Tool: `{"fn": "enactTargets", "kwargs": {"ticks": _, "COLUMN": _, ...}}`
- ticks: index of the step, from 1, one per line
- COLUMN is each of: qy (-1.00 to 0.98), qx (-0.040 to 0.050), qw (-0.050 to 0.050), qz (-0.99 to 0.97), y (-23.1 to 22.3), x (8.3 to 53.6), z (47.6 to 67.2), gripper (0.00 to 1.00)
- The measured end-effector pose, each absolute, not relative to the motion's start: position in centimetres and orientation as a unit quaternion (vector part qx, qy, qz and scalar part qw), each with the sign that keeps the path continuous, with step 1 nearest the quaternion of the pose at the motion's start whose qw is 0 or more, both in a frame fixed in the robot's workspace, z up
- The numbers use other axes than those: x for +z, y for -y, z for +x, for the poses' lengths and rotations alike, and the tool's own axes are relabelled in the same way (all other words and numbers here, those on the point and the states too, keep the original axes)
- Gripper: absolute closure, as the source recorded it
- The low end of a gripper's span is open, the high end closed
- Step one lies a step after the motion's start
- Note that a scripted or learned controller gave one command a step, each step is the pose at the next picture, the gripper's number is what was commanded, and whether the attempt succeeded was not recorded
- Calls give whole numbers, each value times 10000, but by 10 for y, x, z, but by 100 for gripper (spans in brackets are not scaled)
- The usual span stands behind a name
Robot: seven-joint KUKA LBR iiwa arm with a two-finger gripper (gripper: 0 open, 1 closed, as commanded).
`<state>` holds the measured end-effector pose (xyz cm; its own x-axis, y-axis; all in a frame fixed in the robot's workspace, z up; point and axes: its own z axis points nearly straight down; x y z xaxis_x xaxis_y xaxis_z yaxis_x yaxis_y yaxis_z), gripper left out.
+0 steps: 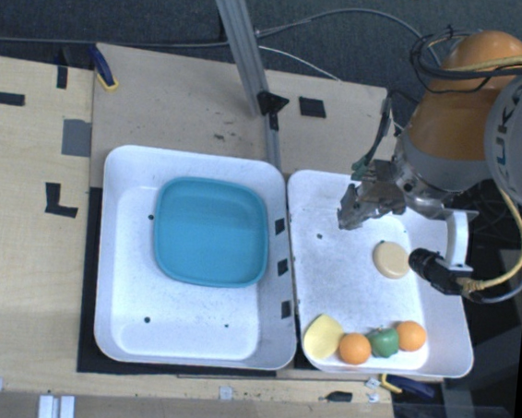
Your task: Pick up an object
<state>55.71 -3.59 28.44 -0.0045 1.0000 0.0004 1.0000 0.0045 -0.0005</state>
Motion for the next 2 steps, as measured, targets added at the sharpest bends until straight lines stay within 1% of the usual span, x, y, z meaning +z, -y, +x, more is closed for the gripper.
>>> {"fn": "enactTargets", "kwargs": {"ticks": 1, "qy": 7087, "qx": 7, "qw": 10, "qz": -7055, "y": -16, "x": 262, "z": 554, "gripper": 100}}
{"fn": "enactTargets", "kwargs": {"ticks": 2, "qy": 7089, "qx": 5, "qw": 8, "qz": -7053, "y": -75, "x": 249, "z": 539, "gripper": 100}}
